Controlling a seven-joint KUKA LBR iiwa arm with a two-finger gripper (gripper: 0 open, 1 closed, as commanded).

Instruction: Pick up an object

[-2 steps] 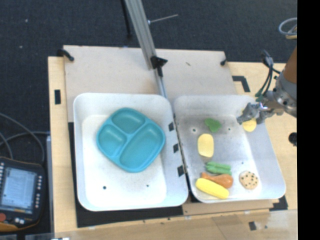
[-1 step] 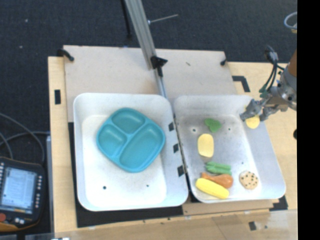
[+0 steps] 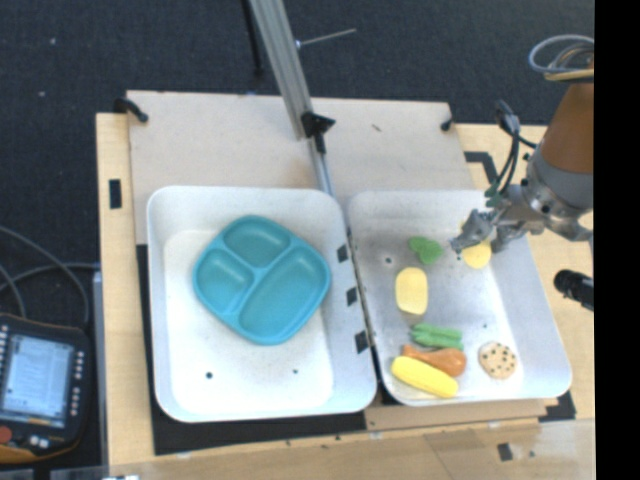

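My gripper [image 3: 480, 242] hangs over the far right part of the right bin [image 3: 535, 313], with the arm coming in from the right. A small yellow piece [image 3: 478, 257] sits between its fingertips, and the fingers are shut on it. Further left in the same bin lie a green piece [image 3: 425, 250] and a pale yellow block [image 3: 411, 291]. Near the bin's front edge are a green pod [image 3: 436, 335], an orange carrot [image 3: 440, 358], a yellow banana-like piece [image 3: 424, 376] and a round cookie [image 3: 497, 360].
The left bin [image 3: 180, 368] holds a blue divided plate [image 3: 263, 278]. A slanted metal post [image 3: 285, 58] rises from behind the bins near their shared edge. A teach pendant [image 3: 35, 378] lies off the bench at the lower left.
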